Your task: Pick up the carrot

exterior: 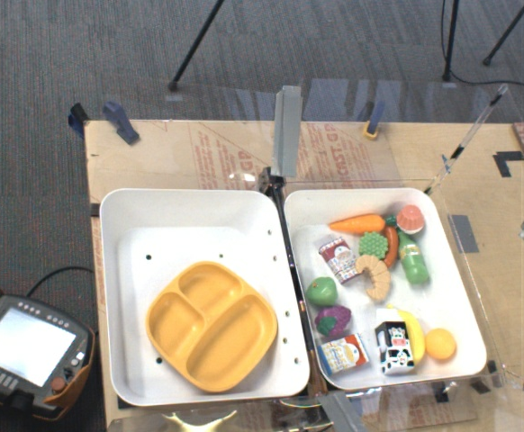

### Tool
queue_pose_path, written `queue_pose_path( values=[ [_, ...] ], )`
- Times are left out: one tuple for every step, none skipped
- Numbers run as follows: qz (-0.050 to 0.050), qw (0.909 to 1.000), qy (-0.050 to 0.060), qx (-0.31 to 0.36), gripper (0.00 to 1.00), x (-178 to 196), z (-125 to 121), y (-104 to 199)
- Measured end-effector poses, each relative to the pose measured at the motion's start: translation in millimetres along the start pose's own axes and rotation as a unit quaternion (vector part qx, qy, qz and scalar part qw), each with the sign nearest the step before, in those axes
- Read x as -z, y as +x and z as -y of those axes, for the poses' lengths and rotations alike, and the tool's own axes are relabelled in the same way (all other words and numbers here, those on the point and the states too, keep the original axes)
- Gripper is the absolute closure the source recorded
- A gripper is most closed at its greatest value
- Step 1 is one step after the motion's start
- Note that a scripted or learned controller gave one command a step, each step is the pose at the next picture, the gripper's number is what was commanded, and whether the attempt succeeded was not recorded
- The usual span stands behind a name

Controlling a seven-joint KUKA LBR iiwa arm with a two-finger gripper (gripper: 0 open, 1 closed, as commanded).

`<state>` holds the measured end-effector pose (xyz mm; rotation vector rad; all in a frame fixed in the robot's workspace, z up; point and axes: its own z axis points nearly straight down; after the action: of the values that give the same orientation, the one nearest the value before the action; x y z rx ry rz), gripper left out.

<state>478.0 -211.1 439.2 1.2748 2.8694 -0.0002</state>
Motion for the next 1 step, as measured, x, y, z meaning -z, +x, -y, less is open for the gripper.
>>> queue_pose_path(
  values=[
    [-0.001, 0.9991, 0.0, 0.042, 1.0, -4.0, -0.7, 0.4]
  ],
)
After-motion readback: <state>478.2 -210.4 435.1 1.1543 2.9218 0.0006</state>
